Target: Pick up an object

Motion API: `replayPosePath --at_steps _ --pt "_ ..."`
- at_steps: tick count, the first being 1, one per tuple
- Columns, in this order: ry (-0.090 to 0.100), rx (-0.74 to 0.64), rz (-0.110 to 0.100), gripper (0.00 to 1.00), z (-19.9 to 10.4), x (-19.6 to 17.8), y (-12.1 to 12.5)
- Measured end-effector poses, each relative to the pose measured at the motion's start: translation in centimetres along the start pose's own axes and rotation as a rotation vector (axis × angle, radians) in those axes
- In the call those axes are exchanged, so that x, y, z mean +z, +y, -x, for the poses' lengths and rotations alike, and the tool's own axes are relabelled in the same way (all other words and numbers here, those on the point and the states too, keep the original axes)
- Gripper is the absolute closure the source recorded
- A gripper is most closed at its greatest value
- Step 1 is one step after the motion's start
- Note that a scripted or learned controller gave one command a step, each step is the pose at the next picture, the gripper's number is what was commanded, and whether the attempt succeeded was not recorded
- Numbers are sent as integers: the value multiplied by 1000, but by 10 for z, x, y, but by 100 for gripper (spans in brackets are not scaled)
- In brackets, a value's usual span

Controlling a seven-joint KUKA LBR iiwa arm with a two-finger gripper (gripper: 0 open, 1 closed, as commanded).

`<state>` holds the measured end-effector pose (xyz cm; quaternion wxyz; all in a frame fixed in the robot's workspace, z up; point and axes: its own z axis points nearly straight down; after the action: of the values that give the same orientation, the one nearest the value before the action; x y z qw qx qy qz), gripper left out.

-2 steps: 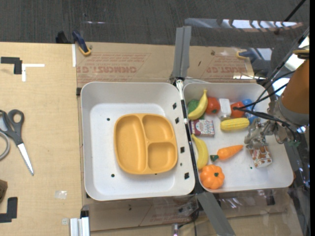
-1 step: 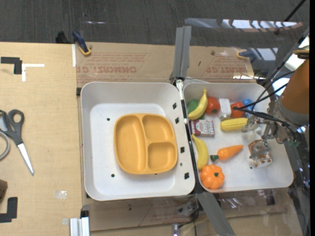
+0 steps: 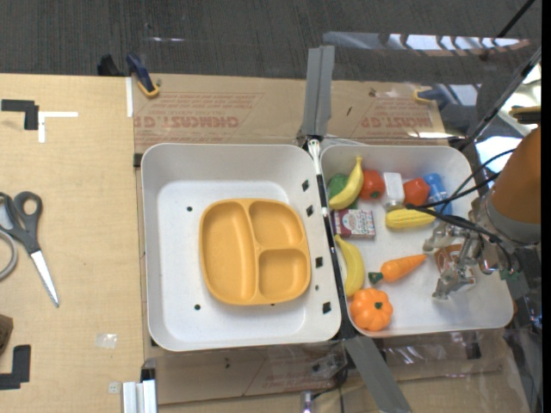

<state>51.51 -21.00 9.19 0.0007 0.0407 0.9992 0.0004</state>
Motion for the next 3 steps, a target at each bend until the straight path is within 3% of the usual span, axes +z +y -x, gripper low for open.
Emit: replayPosePath --at_steps 1,2,3 --pt "-3 56 0 0 55 -1 51" --pt "-1 85 0 0 17 0 109" --pt "-26 136 -5 0 -39 -5 109"
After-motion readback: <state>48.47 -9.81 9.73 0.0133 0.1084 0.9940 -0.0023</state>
